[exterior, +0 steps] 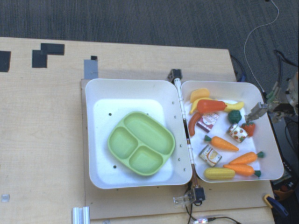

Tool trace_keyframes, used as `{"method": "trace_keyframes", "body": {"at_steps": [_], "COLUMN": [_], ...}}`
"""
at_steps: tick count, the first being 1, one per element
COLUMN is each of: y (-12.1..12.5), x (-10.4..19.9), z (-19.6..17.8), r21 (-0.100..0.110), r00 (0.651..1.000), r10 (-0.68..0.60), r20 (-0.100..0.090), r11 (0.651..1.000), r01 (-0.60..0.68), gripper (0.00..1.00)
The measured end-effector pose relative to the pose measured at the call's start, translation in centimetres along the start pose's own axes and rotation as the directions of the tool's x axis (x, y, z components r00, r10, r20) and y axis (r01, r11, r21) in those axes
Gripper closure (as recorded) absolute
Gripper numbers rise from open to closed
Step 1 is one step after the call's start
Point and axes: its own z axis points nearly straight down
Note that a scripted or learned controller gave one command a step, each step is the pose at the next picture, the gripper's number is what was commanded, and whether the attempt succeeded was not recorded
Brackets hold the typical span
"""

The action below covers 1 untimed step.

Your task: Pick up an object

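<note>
The right white bin (pixel 276 149) holds several toy foods: a red pepper (pixel 211 105), an orange piece (pixel 200 94), a green broccoli (pixel 234 117), a red strawberry (pixel 249 129), a spotted white cube (pixel 237 134), a carrot (pixel 222 143), a small can (pixel 210 155), a yellow piece (pixel 219 173) and two more carrots (pixel 244 164). My gripper (pixel 257 111) hangs at the bin's right rim, just right of the broccoli and above the strawberry. Nothing shows in its grasp.
The left white bin (pixel 98 125) carries a green divided plate (pixel 141 143). A red sausage (pixel 194 123) and a small packet (pixel 207 122) lie near the wall between the bins. Cables run at the bench's right edge (pixel 275 55).
</note>
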Motion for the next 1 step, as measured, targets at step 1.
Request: {"method": "trace_keyframes", "body": {"at_steps": [1], "y": [-0.78], "x": [2.81], "z": [14.76], "r21": [0.003], "r00": [1.0], "r10": [0.002], "r20": [-0.001], "r11": [1.0], "r01": [-0.002], "gripper": [0.0]}}
